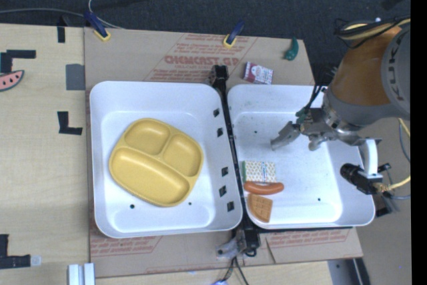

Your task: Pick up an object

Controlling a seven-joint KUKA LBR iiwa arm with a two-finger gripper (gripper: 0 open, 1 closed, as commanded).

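Observation:
In the right bin (pixel 333 210), near its front left corner, lie three small items: a pale checkered packet (pixel 259 171), a toy sausage (pixel 264 187) just in front of it, and an orange waffle-like piece (pixel 261 208) against the front wall. My gripper (pixel 298 140) hangs over the middle of this bin, up and to the right of the packet. It is open, with nothing between its fingers. One finger (pixel 283 138) points left toward the bin's centre. The grey arm with its orange band (pixel 363 70) comes in from the right.
The left bin (pixel 107 210) holds a yellow divided plate (pixel 156 160). Behind the bins on the cardboard lie a small dark-red packet (pixel 257 73) and a green item (pixel 291 49). Two clips (pixel 100 29) (pixel 233 37) sit at the cardboard's far edge. A black divider (pixel 227 143) runs between the bins.

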